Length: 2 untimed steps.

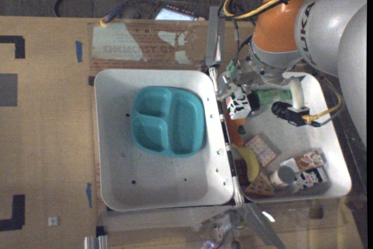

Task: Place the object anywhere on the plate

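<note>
While I watched through the one overhead camera, the grey arm with its orange band (280, 9) reached in from the right and hung over the upper left part of the right-hand shallow white bin (335, 143). Its two-finger gripper (238, 103) sat low near that bin's left wall, just beside the divide between the bins. I could not tell whether the fingers were wide, narrow or closed on anything; the wrist hardware and a black-and-white patterned piece hid them from me.

The teal plastic plate with three compartments (169, 121) lay in the upper middle of the left-hand shallow white bin (116, 183), with nothing resting on it that I could see.

The loose items were all in the right bin. A yellow banana (249, 161) lay along the left wall, below the gripper. Just to its right sat a small flat pink-and-white carton (261, 150). A tan wedge-shaped piece (260, 185) rested near the bottom left corner, touching the banana's lower end. Beside it stood a small grey can (285, 175), and a pair of brown-and-white printed cartons (309, 169) lay against the can's right side. A pale green object (274, 95) showed partly under the wrist, too hidden for me to name.
</note>
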{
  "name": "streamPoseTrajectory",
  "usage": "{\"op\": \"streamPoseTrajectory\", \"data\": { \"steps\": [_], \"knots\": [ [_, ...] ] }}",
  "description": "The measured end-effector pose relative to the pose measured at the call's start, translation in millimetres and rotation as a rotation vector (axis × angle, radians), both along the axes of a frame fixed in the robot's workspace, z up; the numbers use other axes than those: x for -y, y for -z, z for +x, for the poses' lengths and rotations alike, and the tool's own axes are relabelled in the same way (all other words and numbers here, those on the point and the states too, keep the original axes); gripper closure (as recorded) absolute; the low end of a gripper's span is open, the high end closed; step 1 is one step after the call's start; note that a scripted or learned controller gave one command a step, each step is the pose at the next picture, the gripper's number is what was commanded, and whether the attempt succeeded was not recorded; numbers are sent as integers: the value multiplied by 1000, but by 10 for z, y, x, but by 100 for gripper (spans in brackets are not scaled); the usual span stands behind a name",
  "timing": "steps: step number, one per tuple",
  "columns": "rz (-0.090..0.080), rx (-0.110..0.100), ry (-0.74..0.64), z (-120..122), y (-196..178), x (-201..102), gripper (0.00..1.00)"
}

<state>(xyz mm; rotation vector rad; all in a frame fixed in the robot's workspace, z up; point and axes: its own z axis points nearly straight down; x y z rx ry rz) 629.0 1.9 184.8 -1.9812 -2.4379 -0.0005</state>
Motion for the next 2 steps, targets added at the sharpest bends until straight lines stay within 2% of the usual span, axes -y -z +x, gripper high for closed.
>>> {"op": "streamPoseTrajectory", "data": {
  "steps": [1,2],
  "knots": [
    [-3,7,-465,207,-277,848,100],
    [0,2,-531,145,-229,134,100]
  ]
}}
